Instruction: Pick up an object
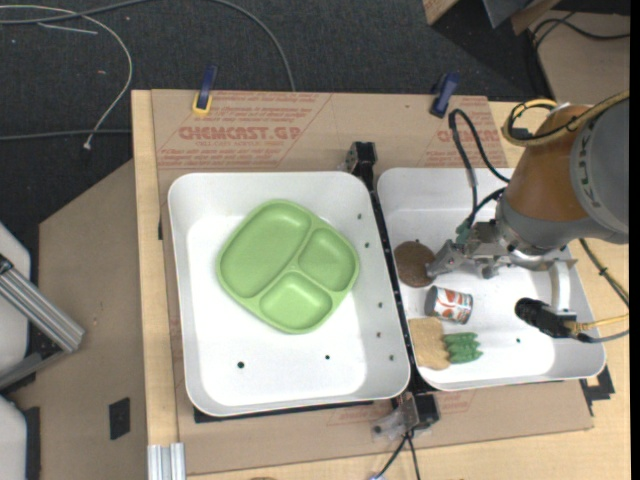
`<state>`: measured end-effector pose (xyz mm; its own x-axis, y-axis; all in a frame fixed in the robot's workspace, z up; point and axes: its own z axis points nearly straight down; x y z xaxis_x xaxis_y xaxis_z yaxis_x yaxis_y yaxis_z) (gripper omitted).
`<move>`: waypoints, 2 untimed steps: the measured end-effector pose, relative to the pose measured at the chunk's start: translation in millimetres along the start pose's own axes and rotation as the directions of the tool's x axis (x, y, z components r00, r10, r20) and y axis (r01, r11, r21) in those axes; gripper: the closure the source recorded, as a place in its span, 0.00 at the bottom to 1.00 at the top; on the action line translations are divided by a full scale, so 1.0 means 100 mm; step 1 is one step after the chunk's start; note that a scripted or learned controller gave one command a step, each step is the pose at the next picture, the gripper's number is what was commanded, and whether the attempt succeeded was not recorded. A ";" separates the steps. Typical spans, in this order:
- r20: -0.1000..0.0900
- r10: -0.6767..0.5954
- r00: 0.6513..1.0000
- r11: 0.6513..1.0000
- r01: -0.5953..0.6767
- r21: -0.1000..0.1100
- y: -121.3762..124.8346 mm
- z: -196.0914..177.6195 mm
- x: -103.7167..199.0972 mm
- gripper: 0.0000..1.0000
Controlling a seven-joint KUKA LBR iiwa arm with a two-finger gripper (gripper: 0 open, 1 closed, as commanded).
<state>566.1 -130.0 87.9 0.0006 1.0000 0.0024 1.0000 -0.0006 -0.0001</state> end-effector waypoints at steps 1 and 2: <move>0.000 -0.001 1.000 1.000 0.001 -0.009 0.03 -0.13 0.01 1.00; 0.003 -0.001 1.000 1.000 0.001 -0.004 0.02 -0.56 0.01 1.00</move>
<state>568.3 -129.4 144.2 -0.0007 1.0000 -0.0007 1.0000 0.0007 0.0037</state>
